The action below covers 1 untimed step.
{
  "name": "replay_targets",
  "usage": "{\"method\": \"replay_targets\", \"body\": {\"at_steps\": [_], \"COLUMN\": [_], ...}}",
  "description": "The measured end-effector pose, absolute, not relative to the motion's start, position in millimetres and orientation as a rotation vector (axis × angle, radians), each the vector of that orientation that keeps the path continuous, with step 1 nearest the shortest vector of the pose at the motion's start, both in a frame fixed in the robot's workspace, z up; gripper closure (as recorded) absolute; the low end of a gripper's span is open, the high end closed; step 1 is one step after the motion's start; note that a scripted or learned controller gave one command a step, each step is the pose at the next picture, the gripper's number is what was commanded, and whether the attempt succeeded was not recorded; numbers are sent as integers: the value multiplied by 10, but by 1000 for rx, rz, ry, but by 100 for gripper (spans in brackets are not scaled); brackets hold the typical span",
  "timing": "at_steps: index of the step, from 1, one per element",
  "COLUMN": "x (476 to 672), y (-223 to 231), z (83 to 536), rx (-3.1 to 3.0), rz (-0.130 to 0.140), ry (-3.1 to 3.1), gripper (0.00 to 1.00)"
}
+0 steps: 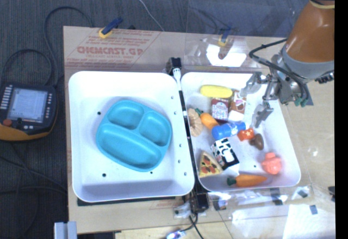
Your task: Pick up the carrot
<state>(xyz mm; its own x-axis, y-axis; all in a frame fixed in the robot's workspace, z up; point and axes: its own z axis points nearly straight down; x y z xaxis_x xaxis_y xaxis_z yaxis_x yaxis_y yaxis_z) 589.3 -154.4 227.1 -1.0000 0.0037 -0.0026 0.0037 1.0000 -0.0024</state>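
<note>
The carrot (249,180), orange with a green stub at its left end, lies flat along the front wall of the right bin (288,148). My gripper (255,100) hangs over the back right part of that bin, well behind the carrot. It is open, with one finger near the bin's back wall and the other lower down by a blue bottle (228,129). Only white bin floor shows between the fingers.
The right bin also holds a yellow banana (216,91), a brown carton (220,108), a small orange piece (208,120), a pizza slice (208,164), a pink toy (272,163) and other small items. In the left bin (87,178) lies a blue divided plate (134,133).
</note>
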Motion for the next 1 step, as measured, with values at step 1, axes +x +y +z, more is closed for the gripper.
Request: {"method": "replay_targets", "body": {"at_steps": [1], "x": [5834], "y": [-1231], "z": [1186], "rx": [90], "rz": [-14], "ry": [3104], "gripper": [0]}}
